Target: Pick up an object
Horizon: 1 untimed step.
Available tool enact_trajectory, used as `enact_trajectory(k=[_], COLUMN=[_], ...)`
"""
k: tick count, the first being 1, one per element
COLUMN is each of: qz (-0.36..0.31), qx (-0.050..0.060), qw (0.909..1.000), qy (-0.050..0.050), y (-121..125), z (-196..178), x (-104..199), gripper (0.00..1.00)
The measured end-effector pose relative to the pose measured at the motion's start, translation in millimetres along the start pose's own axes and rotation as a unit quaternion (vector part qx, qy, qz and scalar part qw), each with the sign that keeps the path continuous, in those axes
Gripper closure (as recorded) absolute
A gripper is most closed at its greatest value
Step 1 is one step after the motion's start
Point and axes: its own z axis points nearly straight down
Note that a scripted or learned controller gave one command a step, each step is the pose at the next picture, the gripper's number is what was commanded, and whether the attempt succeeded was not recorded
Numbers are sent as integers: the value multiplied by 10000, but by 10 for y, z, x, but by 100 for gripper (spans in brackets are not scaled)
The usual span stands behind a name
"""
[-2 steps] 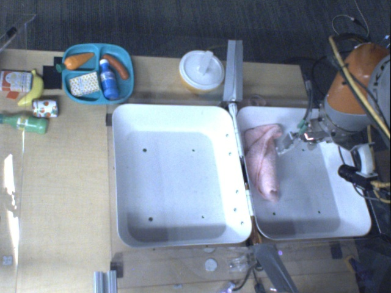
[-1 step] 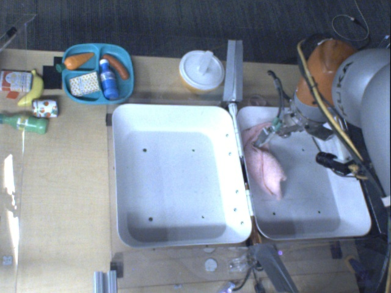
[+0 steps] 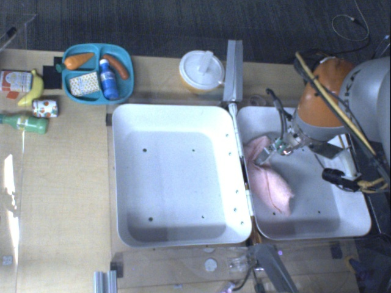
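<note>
We see the end effector (image 3: pixel 273 151) low inside the right bin (image 3: pixel 330 221), at the upper end of a pink cloth (image 3: pixel 272 188) that lies along that bin's left wall. Its tip touches or nearly touches the cloth, but we cannot tell whether it is open or closed, or whether it grips the fabric. The left bin (image 3: pixel 177 176) sits just beside the right one. On the surface (image 3: pixel 55 194) behind the bins stands a white lidded cup (image 3: pixel 201 70), and to the left a blue divided tray (image 3: pixel 98 73) holds toy food, with a banana (image 3: pixel 32 89) nearby.
</note>
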Motion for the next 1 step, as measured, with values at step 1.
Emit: enact_trajectory(k=[1], qz=[-6], qx=[-28], qw=[10000], qy=[0], y=[32], z=[-114], x=[9], gripper=[100])
